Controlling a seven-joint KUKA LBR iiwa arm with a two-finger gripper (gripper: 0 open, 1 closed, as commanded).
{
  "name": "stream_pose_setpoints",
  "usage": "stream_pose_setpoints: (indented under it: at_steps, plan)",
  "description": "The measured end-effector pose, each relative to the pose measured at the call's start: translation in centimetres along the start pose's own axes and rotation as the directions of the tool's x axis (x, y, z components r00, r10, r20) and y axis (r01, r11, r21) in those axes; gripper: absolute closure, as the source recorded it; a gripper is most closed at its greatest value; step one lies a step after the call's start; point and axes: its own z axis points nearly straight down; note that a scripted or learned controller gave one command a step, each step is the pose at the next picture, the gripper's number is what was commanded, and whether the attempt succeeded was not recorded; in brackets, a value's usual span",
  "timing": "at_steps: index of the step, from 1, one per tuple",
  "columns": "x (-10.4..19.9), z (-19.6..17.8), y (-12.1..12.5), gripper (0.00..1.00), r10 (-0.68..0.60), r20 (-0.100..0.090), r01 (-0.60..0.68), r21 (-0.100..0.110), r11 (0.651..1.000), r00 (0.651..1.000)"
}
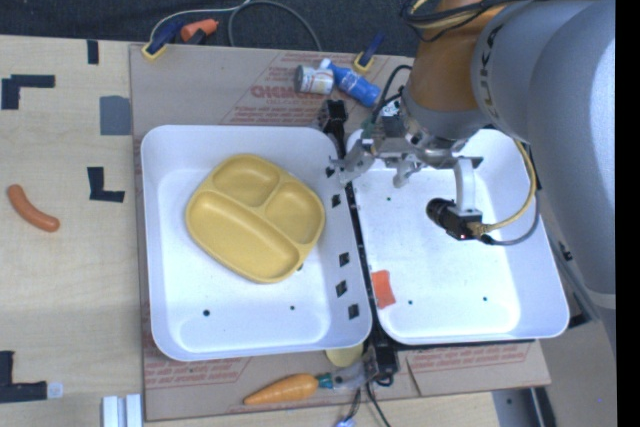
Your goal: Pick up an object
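arm (520,75): mine, grey with orange band, comes in from the right, hangs over the top of the right bin
gripper (405,177): low over the right bin's upper left part, just right of the divider between bins; fingers point down, too small and cluttered, I can't tell whether it's parted or closed, nothing visibly in it
right bin (470,315): white, shallow; bare floor below my gripper
black part (452,218): dark lump on a cable off my wrist, over the bin's middle; maybe a sensor, hard to tell
left bin (165,245): white, touching the right bin along the divider
plate (256,215): yellow, three sections, flat in the left bin, centre to upper part, well apart from my gripper
orange tag (382,289): small, on the right bin's left edge, lower half
carrot (283,389): orange, on the cardboard below the left bin, outside both bins
sausage (33,208): reddish, on the bench far left, well away from the bins
bottle (337,79): blue and white, lying on the cardboard above the bins
clamp (180,34): yellow and orange, at the cardboard's top left corner
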Motion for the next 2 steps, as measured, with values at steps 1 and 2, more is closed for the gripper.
stream_pose_setpoints:
  at_steps: [1,2]
  plan:
    - [-10.2,1.2,2.3,0.00,0.007,0.004,-0.007,-0.003,1.000,1.000]
    - [-7.8,7.3,6.2,0.00,-0.003,0.000,0.003,0.000,1.000,1.000]
